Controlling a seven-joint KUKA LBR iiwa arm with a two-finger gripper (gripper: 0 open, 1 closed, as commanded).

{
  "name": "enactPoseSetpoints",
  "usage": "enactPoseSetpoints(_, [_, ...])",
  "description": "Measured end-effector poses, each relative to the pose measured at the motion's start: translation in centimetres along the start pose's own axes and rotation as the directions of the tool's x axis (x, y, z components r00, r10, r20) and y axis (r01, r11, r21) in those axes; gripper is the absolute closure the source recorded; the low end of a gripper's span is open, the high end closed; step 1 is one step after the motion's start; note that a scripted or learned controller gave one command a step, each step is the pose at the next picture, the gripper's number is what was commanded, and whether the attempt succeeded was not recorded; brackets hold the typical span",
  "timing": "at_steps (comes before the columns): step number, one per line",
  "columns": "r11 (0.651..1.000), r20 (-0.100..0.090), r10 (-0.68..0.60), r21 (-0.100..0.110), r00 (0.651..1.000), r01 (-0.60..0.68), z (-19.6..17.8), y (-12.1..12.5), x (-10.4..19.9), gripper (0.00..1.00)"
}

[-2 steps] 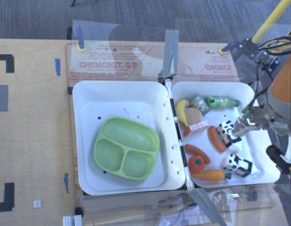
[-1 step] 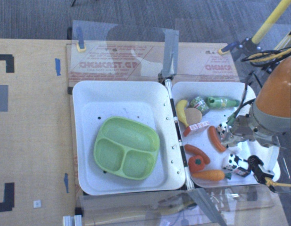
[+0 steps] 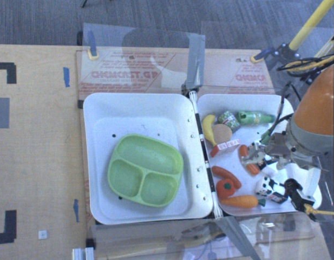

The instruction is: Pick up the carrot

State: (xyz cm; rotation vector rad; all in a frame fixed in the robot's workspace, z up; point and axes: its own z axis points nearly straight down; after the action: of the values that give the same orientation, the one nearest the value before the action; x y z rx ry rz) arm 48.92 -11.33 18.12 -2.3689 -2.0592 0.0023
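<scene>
The carrot point(image 3: 240, 201) is an orange, elongated piece lying flat along the front wall of the right bin point(image 3: 231, 103). My gripper point(image 3: 257, 157) hangs over the middle of that bin, up and to the right of the carrot and apart from it. Directly beneath the gripper lies a small orange-red piece point(image 3: 246, 155), partly hidden by it. Nothing shows as lifted.
The right bin also holds a banana point(image 3: 208, 128), a green bottle point(image 3: 253, 117), a red pepper point(image 3: 225, 173), a red tomato-like piece point(image 3: 227, 188) touching the carrot's left end, and a black-and-white toy point(image 3: 267, 188). A green divided plate point(image 3: 145, 170) lies in the left bin point(image 3: 102, 112).
</scene>
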Motion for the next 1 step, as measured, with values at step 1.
enactPoseSetpoints(1, [0.945, 0.002, -0.326, -0.007, 0.945, 0.326, 9.45, -0.80, -0.21, 0.00])
